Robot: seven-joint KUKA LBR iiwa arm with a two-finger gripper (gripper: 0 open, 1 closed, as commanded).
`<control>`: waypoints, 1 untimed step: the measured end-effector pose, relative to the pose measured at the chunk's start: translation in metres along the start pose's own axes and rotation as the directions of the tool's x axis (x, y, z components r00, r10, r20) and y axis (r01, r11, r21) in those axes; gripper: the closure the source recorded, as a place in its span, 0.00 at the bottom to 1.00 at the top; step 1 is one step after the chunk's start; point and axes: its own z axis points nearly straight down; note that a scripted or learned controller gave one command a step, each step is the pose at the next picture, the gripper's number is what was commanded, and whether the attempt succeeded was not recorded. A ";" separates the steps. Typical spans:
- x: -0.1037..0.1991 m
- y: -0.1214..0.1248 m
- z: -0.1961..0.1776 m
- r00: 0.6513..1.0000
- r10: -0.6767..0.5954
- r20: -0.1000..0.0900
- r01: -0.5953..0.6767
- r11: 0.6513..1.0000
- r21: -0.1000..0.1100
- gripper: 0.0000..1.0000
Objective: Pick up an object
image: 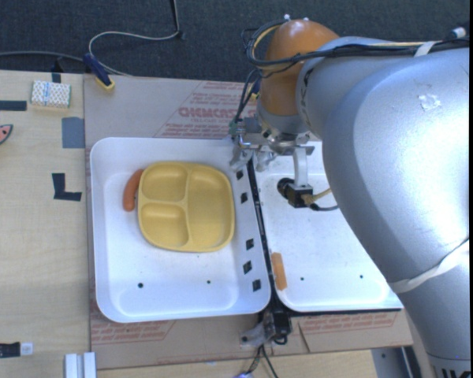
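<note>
Grey arm [394, 156] fills the frame's right; its gripper [274, 150] hangs at upper centre, and I cannot tell how open it is. Yellow plate [185, 207] lies in the left bin [110, 290], small orange piece [278, 271] at lower centre.

This looks like a robotics lab. A large grey robot arm [394, 156] hangs over a right bin [331, 290] beside the left bin [98, 235]. Under the left bin lies printed cardboard [158, 109]. Left of it, black tape marks [63, 186] dot a wooden bench [31, 250]. Beyond it, a loose cable [134, 38] crosses dark carpet [63, 6].
</note>
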 end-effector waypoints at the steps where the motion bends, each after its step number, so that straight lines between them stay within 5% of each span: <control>1: -0.004 0.000 -0.009 1.000 0.001 0.007 -0.001 1.000 -0.001 1.00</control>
